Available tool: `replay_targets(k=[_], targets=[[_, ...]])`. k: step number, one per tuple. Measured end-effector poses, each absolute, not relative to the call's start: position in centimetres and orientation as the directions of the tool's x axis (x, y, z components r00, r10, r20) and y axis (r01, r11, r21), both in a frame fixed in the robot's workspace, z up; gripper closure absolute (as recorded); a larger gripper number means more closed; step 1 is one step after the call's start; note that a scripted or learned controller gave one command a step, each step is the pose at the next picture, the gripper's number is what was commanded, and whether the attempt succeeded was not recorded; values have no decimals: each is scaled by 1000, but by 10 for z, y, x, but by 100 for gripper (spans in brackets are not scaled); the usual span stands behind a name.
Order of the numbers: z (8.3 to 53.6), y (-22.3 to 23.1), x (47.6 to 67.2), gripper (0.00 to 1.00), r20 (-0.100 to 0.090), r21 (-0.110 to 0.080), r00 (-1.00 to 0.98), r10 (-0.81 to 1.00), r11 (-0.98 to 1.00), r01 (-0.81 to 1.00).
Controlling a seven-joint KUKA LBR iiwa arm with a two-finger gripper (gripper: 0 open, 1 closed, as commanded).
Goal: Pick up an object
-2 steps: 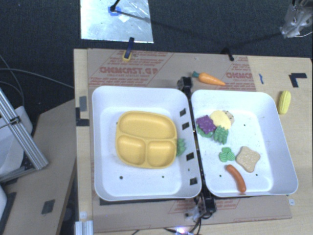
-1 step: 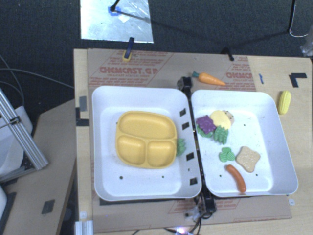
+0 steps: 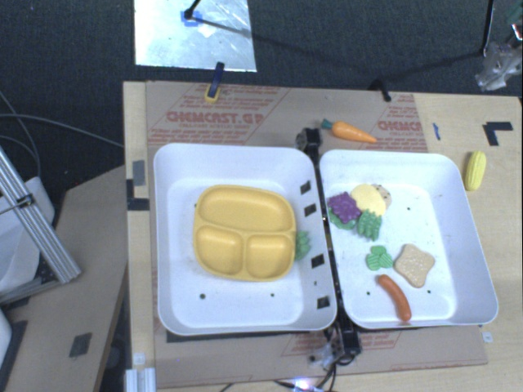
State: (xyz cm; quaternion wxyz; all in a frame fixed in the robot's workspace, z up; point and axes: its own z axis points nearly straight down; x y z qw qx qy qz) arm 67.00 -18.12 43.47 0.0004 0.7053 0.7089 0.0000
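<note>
The brown sheet (image 3: 245, 109) under the bins reads "CHEMCAST GP".

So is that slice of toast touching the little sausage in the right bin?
Apart. In the camera view, a strip of white bin floor shows between the toast slice and the top end of the sausage, which lies just below and left of it.

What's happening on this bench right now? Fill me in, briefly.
Nothing is being handled at this moment. The left bin holds a yellow divided tray with a small green piece at its right edge. The right bin holds toy food: purple grapes, a bread slice and a sausage. A carrot and corn cob lie outside the bins.
</note>
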Motion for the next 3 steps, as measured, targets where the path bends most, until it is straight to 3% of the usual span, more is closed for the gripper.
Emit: replay_targets(k=[1, 3], targets=[[438, -208, 668, 100, -2, 4, 0, 1000, 0, 1000], [468, -206, 669, 100, -2, 5, -5, 1000, 5, 1000]])
